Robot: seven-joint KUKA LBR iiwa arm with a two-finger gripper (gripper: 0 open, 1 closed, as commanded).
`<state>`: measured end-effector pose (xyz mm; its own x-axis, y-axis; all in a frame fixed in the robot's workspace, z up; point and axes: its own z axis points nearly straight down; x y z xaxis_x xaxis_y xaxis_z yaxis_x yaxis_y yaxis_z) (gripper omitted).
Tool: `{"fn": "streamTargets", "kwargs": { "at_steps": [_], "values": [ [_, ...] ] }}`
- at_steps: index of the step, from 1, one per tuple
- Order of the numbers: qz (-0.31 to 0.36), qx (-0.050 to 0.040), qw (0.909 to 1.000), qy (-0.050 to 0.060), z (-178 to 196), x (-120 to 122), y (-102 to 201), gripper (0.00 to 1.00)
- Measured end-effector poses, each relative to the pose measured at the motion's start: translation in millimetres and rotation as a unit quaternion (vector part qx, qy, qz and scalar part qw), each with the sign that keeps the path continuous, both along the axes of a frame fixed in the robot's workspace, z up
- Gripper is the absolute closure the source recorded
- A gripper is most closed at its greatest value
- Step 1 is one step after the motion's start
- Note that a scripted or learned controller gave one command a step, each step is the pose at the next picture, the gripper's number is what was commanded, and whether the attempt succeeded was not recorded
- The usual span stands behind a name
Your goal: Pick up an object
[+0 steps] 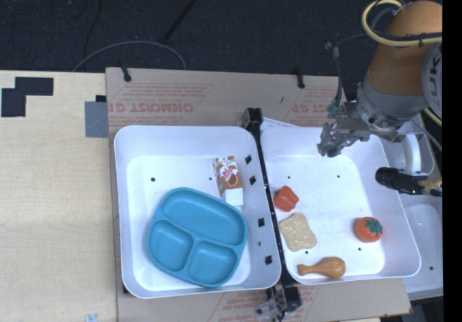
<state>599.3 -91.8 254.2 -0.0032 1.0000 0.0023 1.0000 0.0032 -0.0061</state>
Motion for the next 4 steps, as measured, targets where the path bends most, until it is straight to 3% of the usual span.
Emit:
{"fn": "streamTargets", "kwargs": {
  "at_steps": [3, 4],
  "values": [
    [0.000, -0.0002, 1.0000, 0.001, -36.8, -48.2, 136.4, 1.00],
    [0.001, -0.0009, 1.0000, -0.002, -24.1, -55.0, 190.5, 1.00]
  ]
}}
